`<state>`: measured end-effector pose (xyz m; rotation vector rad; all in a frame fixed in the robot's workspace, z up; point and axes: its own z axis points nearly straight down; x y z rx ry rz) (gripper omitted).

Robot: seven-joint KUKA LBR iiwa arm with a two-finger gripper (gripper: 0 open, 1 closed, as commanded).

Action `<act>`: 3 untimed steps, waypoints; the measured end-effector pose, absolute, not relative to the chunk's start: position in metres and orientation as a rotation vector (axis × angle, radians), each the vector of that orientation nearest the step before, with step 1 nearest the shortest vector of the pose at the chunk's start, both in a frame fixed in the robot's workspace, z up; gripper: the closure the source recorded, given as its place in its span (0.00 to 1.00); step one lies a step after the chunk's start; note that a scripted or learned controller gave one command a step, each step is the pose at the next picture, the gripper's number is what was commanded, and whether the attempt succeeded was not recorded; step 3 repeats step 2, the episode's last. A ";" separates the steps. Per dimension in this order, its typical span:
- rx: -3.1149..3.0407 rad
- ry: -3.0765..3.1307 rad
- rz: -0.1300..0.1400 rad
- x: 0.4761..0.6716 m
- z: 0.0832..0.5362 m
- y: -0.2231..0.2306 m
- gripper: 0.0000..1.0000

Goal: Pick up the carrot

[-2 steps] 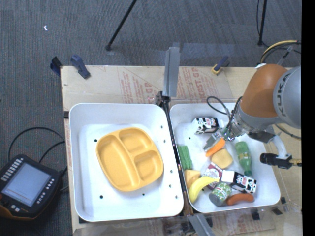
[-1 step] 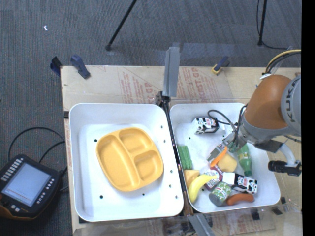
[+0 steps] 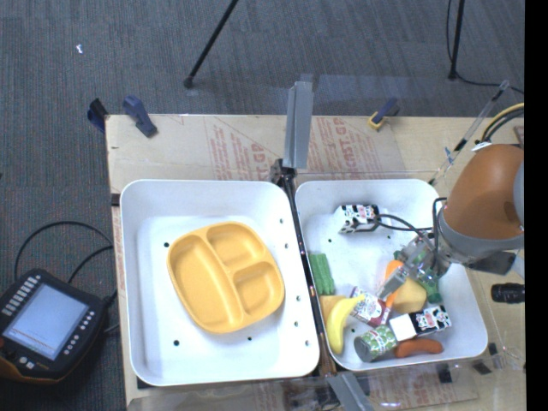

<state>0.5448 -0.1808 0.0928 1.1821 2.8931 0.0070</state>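
Note:
The carrot [image 3: 392,271] is a small orange piece in the right bin [image 3: 402,197], right of its middle. It lies among other items, partly covered by my gripper [image 3: 402,274], which is down in the bin directly over it. The grey arm with its orange band [image 3: 484,193] reaches in from the right. From this angle I cannot see whether the carrot is gripped.
Around the carrot lie a yellow round fruit [image 3: 413,296], a pink packet [image 3: 368,306], a banana [image 3: 337,320], a green can [image 3: 377,343], a red sausage [image 3: 419,347], two cow-patterned cartons [image 3: 358,216] [image 3: 425,320] and a green vegetable [image 3: 322,272]. The left bin [image 3: 145,255] holds a yellow divided tray [image 3: 227,274].

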 end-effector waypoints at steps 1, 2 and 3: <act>1.191 2.884 0.008 0.547 0.102 -0.183 1.00; 1.477 2.780 -0.002 0.509 0.191 -0.143 1.00; 1.477 2.780 -0.002 0.509 0.191 -0.143 1.00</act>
